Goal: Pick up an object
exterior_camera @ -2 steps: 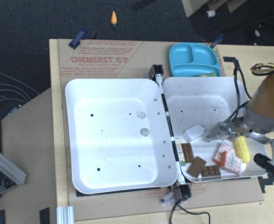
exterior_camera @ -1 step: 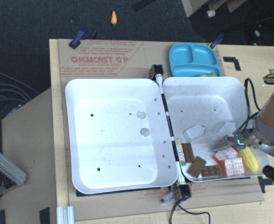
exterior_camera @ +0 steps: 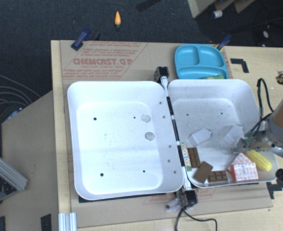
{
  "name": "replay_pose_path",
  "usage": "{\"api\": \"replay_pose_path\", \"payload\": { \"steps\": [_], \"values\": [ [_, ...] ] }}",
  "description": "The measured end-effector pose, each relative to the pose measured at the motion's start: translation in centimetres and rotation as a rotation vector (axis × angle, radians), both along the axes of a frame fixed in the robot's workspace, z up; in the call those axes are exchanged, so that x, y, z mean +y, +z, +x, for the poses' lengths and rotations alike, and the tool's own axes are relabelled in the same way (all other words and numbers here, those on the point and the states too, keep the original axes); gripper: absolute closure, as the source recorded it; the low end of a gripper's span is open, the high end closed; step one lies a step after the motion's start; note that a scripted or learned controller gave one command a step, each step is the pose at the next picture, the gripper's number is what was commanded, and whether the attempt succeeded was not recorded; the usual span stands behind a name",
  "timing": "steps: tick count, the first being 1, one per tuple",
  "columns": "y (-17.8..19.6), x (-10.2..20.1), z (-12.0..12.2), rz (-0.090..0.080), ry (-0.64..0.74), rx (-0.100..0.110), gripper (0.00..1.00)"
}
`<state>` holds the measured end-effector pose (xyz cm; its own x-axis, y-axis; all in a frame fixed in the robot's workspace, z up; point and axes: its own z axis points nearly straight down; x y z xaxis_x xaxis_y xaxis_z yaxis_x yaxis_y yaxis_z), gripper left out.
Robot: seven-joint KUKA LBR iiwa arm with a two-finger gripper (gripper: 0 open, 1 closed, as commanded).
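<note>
The right bin point(exterior_camera: 213, 93) holds the loose objects in its near half. A yellow corn cob point(exterior_camera: 259, 160) lies at the right, with a red-and-white patterned box point(exterior_camera: 242, 171) just in front of it. Brown chocolate bars point(exterior_camera: 193, 157) and a brown block point(exterior_camera: 203, 171) lie by the bin's left wall. A white block point(exterior_camera: 199, 136) and a clear plastic piece point(exterior_camera: 230, 134) rest near the middle. My gripper point(exterior_camera: 248, 147) reaches in from the right, low over the bin, just up-left of the corn cob.
The left bin point(exterior_camera: 83, 129) shows two small round marks point(exterior_camera: 147, 128). A blue divided plate point(exterior_camera: 200, 61) sits behind the right bin. A blue clip point(exterior_camera: 80, 40) lies at the bench's far-left corner. Cables run along the right bin's right side point(exterior_camera: 262, 95).
</note>
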<state>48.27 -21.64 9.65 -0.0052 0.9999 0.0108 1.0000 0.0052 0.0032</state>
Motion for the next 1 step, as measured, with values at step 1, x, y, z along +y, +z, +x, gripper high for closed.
{"api": "replay_pose_path", "payload": {
  "steps": [1],
  "values": [
    [9.17, 7.05, 2.71, -0.010, -0.003, 0.002, 1.00]
  ]
}}
